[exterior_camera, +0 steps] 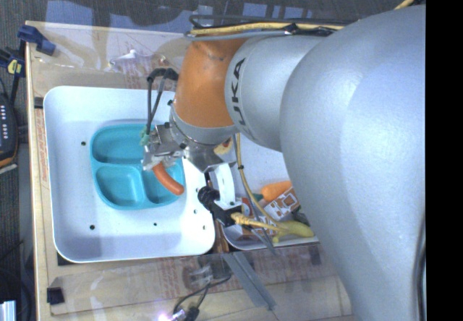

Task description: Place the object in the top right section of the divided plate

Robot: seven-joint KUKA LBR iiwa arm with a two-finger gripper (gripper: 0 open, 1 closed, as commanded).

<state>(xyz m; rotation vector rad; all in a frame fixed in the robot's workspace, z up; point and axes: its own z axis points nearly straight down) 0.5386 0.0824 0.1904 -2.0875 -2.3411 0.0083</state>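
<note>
- Large grey robot arm with an orange band above the wrist (217, 88) reaches in from the right and covers most of the right bin.
- Right shallow white bin (239, 240): only its near-left corner is exposed, with a yellow banana-shaped toy (278, 225), an orange item (275, 191) and a brown-and-white printed box (286, 202) bunched together there.
- Left shallow white bin (65, 168) holds a turquoise plastic divided plate (119, 175), near the bin's centre.
- Orange sausage-shaped toy (170, 181) lies at the plate's right edge, in the right-hand section.
- Two-finger gripper (160, 157) sits directly over the sausage toy; grip state cannot be judged, wrist hardware blocks it.
</note>
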